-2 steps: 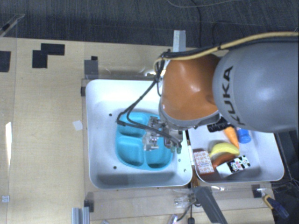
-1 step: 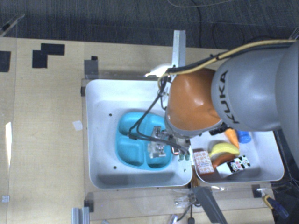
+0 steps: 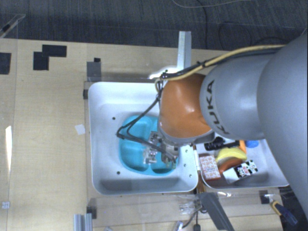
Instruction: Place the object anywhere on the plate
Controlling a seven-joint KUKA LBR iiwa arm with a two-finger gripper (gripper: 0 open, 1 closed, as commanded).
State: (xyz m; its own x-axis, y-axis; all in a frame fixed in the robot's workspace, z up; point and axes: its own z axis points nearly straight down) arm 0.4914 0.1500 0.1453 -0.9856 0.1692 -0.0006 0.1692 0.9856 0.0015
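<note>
A blue plate lies in the left white bin, toward its front middle. My gripper hangs over the right part of the plate, low above it, under the orange band of the arm. The metal wrist parts hide the fingertips, and I cannot make out any object between them.
The right bin holds a yellow banana-like object, a patterned red-and-white box, a black-and-white block and a blue item. The big grey arm covers the right bin's back half. A cable loops from the wrist over the plate.
</note>
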